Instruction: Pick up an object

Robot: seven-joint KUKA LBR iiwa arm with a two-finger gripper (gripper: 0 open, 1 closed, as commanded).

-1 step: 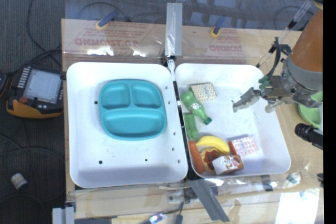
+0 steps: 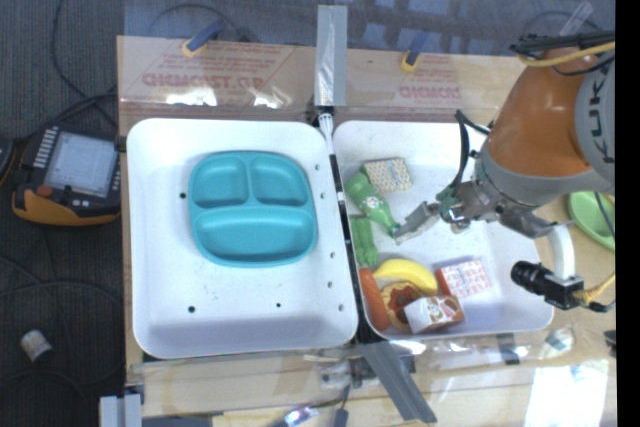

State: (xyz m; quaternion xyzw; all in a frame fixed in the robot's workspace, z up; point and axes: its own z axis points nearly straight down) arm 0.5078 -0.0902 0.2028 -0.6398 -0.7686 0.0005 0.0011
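The small box [image 2: 434,313] sits at the bottom of the right bin [image 2: 520,319], touching the banana [image 2: 405,272]. It looks light and stiff; grab its flat sides. The tool [image 2: 412,222] hangs mid-frame above the green bottle [image 2: 372,206], holding nothing; I cannot tell how open.

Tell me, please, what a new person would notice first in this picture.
First, the big turquoise plastic divided plate lying alone in the left white bin. Next, the grey arm with the orange band, reaching from the right over the right white bin. At that bin's near edge, a bright yellow banana lies among small packages.
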